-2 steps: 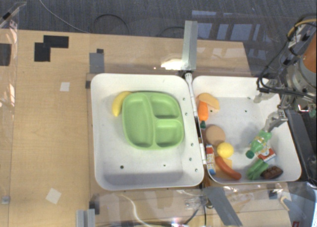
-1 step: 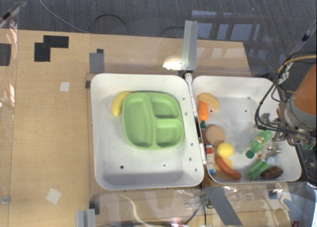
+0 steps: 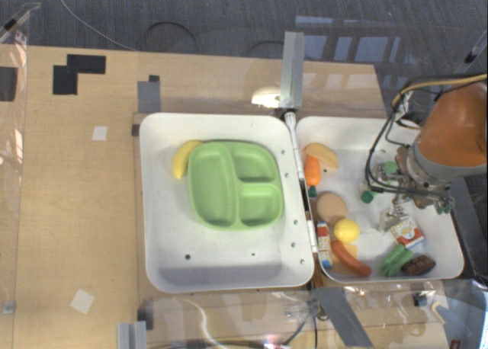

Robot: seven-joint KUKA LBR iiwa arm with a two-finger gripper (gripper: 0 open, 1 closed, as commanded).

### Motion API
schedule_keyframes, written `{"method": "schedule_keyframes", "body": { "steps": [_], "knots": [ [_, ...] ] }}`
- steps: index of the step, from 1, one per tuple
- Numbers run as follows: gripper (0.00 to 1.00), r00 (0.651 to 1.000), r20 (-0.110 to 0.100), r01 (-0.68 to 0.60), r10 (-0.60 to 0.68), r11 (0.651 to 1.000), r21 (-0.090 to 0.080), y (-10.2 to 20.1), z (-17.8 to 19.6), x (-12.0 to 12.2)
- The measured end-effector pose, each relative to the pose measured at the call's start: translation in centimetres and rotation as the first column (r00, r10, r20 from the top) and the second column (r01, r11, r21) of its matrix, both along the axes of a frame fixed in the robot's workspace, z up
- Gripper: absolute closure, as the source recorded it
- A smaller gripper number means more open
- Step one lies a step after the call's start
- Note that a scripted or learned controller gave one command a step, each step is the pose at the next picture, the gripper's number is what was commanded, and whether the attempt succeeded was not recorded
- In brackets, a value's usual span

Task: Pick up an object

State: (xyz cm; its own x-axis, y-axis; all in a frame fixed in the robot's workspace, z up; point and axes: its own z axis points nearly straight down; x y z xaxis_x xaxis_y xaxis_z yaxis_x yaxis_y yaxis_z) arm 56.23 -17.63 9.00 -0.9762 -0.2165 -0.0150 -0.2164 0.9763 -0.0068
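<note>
The right bin point(image 3: 457, 264) holds several toy foods: a tan bread piece point(image 3: 322, 155), an orange carrot point(image 3: 313, 171), a brown egg-shaped piece point(image 3: 331, 206), a yellow lemon point(image 3: 347, 231), a sausage point(image 3: 351, 260), a green piece point(image 3: 394, 258), a dark brown piece point(image 3: 418, 265) and a red-and-white carton point(image 3: 409, 235). My gripper point(image 3: 398, 214) hangs low over the right part of this bin, just above the carton. The orange wrist band point(image 3: 456, 128) sits above it and hides the bin's far right side.
The left bin point(image 3: 164, 264) holds a green divided plate point(image 3: 232, 185) with a yellow banana point(image 3: 183, 158) against its left edge. A grey post point(image 3: 292, 69) stands behind the gap between the bins. A small teal piece point(image 3: 367, 196) lies left of the gripper.
</note>
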Motion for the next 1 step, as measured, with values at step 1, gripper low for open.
{"method": "schedule_keyframes", "body": {
  "steps": [1],
  "knots": [
    [0.0, 0.999, 0.002, 0.034, -0.034, 0.999, 0.001, 1.38, 0.1, -4.18]
  ]
}}
